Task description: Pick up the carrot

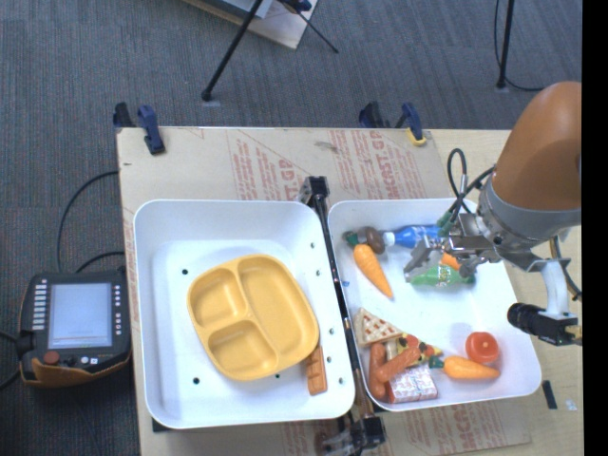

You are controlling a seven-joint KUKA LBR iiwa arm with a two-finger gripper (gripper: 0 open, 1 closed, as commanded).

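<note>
An orange carrot (pixel 372 269) with a green top lies slantwise in the left part of the right bin (pixel 513 293), near the divider. A second, stubbier carrot (pixel 469 369) rests near that bin's front right corner. My gripper (pixel 429 258) hangs in the middle of the right bin, to the right of the first carrot and apart from it. It sits directly over a green packet (pixel 445 276). No carrot is seen in its grasp.
A blue bottle (pixel 413 236) lies just behind the gripper. A red tomato (pixel 483 346), a waffle (pixel 378 329), sausages (pixel 394 359) and a small red box (pixel 412 385) crowd the bin's front. The left bin (pixel 161 255) holds a yellow divided plate (pixel 252 316).
</note>
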